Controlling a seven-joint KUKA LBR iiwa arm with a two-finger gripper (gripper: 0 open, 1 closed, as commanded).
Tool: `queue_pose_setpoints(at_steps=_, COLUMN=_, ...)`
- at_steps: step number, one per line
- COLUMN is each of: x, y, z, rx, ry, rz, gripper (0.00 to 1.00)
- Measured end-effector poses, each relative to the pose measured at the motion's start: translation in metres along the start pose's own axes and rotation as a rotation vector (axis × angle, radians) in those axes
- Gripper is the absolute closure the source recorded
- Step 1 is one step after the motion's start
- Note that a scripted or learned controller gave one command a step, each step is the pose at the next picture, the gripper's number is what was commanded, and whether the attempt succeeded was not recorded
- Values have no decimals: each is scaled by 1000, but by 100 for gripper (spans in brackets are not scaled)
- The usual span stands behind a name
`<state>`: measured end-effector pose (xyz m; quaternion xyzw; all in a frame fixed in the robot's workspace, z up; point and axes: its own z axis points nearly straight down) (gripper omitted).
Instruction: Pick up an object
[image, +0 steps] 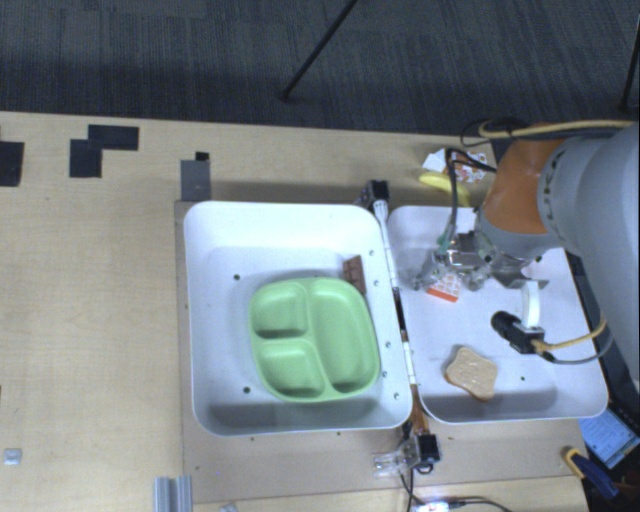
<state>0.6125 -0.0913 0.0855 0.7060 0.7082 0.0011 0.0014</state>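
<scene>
**Gripper low over the far part of the right bin, reaching for a small red and white object**

The arm (560, 190) comes in from the right and bends down into the right bin (560, 400). The gripper (455, 268) sits low at the bin's far left part, right at a small red and white object (444, 290) that lies on the bin floor. Whether the gripper is apart or together cannot be told from this slant; the metal parts blur into one another.

This looks like the reach or descent step of the pick. Nothing is seen lifted.

A tan, bread-like piece (471, 372) lies at the near side of the same bin, well apart from the gripper. In the left bin (210, 330) rests a green divided tray (313, 337), with a small brown item (353, 271) just beyond its far edge.

The next move likely calls for settling squarely over the small object, closing on it, then rising straight up clear of the bin wall. The object looks flat and thin, so a shallow grasp may slip off.
</scene>
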Motion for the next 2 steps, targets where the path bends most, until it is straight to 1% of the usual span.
queue_pose_setpoints(at_steps=1, x=1, y=2, z=-12, rx=-5, ry=0, rz=-2, gripper=100)
queue_pose_setpoints(at_steps=2, x=40, y=-78, z=-100, rx=1, ry=2, rz=-1, gripper=100)
